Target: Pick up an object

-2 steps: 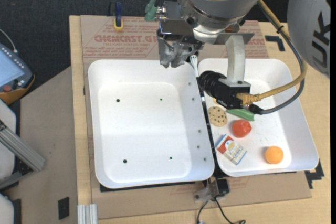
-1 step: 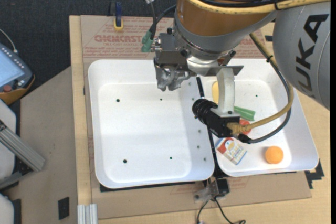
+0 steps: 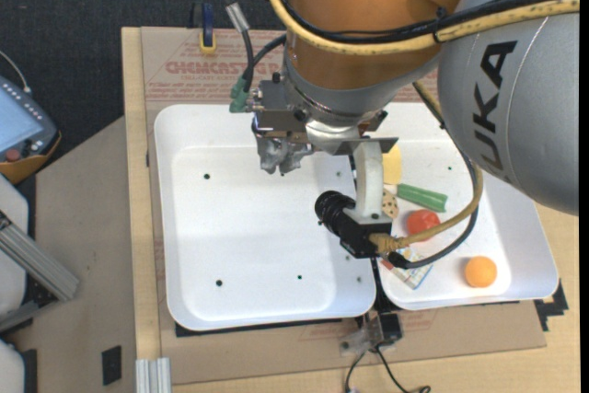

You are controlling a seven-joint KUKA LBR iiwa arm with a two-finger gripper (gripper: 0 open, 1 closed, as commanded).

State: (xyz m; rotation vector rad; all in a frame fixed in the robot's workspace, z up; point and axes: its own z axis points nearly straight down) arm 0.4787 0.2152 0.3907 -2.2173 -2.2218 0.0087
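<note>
In the camera view I am holding the hand (image 3: 279, 154) over one bin (image 3: 239, 235), and I cannot tell whether it is open or closed. The green cylinder (image 3: 421, 196), red piece (image 3: 423, 221) and orange ball (image 3: 479, 271) are lying off to its side in the neighbouring bin (image 3: 515, 235), so I am planning to centre over one before descending.

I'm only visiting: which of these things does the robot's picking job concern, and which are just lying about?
For the job: gripper, over the left bin; in the right bin, yellow block, green stick, red piece, orange ball.
Lying about: printed cardboard sheet under the bins, blue-and-yellow clip on its far edge.
</note>
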